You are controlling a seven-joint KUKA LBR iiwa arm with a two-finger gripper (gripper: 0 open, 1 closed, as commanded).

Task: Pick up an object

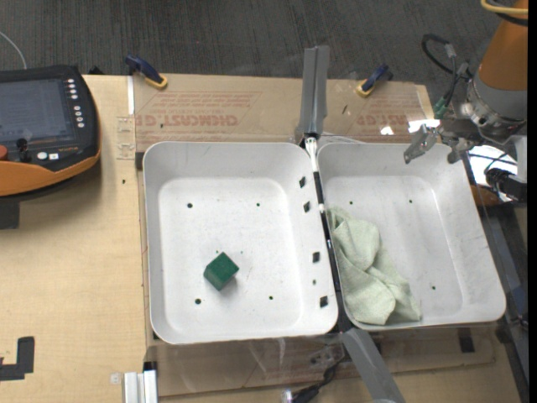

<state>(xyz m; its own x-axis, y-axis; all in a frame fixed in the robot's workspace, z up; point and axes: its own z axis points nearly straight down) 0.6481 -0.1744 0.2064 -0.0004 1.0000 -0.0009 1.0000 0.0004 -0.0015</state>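
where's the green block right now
The green block lies in the left bin, toward its near edge, alone on the floor; the crumpled cloth is across the divider in the right bin.

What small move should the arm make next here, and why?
Probably swing the gripper forward over the right bin toward the pale cloth, then descend. It hangs at that bin's far rim holding nothing, and the cloth lies closer than the green block in the left bin.
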